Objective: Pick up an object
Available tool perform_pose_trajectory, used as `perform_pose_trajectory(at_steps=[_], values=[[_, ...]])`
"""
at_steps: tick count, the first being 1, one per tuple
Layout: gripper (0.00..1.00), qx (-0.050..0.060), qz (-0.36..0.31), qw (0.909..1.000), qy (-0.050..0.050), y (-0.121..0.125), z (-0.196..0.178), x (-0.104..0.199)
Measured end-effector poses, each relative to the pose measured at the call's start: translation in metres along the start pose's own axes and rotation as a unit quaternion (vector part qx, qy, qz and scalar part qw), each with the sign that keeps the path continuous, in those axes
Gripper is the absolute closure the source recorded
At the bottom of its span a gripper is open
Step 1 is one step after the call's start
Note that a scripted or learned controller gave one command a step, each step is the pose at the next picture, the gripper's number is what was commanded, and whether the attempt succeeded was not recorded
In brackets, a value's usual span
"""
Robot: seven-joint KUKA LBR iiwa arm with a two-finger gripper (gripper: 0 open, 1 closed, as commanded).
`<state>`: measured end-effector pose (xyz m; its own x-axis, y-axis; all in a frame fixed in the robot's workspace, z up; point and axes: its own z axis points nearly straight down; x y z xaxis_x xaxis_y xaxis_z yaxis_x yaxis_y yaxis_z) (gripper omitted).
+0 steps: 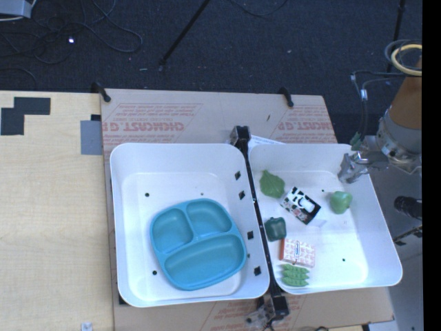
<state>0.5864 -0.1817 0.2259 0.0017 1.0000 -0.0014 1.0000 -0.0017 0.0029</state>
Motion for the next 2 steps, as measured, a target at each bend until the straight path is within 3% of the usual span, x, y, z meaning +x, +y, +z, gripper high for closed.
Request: perform_pose_trajectory(at_steps=[1,2], values=[[1.0,0.0,-0.002,1.0,0.0,0.001,-0.053,-0.001],[1.0,0.003,-0.003,1.0,0.002,-0.003,-0.049,0.042]])
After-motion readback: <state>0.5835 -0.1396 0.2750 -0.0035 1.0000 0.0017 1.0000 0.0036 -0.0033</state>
